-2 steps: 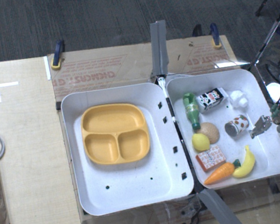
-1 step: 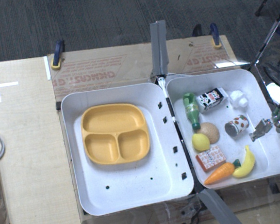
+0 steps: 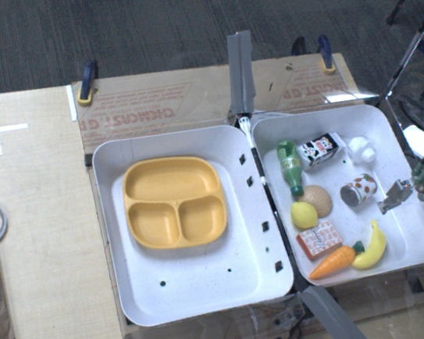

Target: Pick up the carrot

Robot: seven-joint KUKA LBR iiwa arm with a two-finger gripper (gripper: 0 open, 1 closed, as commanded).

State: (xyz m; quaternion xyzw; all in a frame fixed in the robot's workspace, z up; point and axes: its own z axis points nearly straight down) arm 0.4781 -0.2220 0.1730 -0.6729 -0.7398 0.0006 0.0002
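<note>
The carrot (image 3: pixel 331 262) is orange with a green top and lies at the front of the right bin (image 3: pixel 414 253). A red patterned box (image 3: pixel 318 240) sits just behind it, and a banana (image 3: pixel 371 248) is on its right. My gripper (image 3: pixel 399 194) is a small grey shape at the bin's right rim. It is well to the right of the carrot and further back, apart from it, with nothing seen in it.
The right bin also holds a lemon (image 3: pixel 303 215), a brown round fruit (image 3: pixel 320 199), a green bottle (image 3: pixel 290 166), a black-and-white carton (image 3: pixel 322 148), a small can (image 3: pixel 359 190) and a white lump (image 3: pixel 361 150). A yellow divided plate (image 3: pixel 175 202) lies in the left bin (image 3: pixel 207 296).
</note>
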